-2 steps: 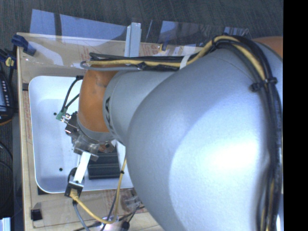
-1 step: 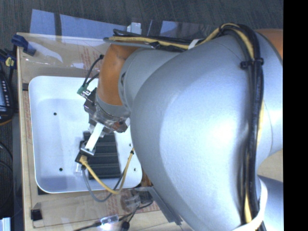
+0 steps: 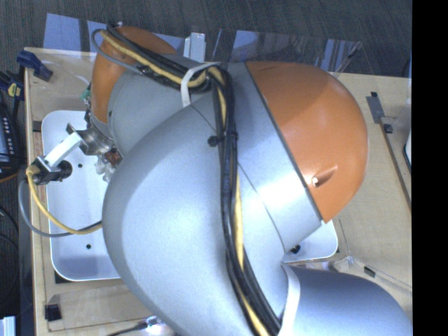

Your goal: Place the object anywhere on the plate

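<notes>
The arm (image 3: 210, 208), smooth grey shells with a glossy orange dome, crosses most of the view, a bundle of black and yellow cables (image 3: 227, 187) running along it. Its tool (image 3: 105, 156) hangs over the left white bin (image 3: 59, 208), whose floor looks smooth and rounded at the corners; I cannot tell its state. The pale wooden bench (image 3: 381, 145) shows at right. The object and plate are hidden.

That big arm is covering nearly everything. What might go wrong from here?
The arm hides most of the left bin, so the camera cannot confirm a grasp or a placement. The yellow cable loops loosely over that bin's floor and might snag. The wrist sits close to the bin's wall, so it may bump it.
</notes>
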`<state>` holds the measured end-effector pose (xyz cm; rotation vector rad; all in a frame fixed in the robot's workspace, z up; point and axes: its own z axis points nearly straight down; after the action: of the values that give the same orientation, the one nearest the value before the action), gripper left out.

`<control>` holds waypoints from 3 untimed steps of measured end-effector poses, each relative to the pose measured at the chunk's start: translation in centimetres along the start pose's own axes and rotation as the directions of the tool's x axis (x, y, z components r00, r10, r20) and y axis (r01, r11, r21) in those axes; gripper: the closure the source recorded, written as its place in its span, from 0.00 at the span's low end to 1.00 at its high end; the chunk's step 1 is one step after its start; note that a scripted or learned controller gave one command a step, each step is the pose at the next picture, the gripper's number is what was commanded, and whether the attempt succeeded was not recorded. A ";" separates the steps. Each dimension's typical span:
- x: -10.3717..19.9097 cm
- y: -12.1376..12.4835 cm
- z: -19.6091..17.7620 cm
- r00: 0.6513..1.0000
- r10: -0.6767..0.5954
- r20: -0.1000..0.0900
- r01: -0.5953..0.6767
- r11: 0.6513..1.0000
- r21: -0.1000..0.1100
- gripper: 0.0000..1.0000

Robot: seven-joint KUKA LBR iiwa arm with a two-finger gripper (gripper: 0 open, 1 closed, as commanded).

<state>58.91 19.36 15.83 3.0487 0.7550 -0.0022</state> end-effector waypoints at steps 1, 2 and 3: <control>-5.0 2.6 -11.5 0.998 0.066 -0.004 -0.066 0.998 0.000 1.00; -2.7 6.5 -10.3 0.917 -0.398 0.001 0.398 0.917 0.005 1.00; 0.4 3.2 -9.0 0.462 -0.887 -0.002 0.887 0.462 0.006 1.00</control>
<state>60.78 16.69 24.87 2.2203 2.2309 -0.0069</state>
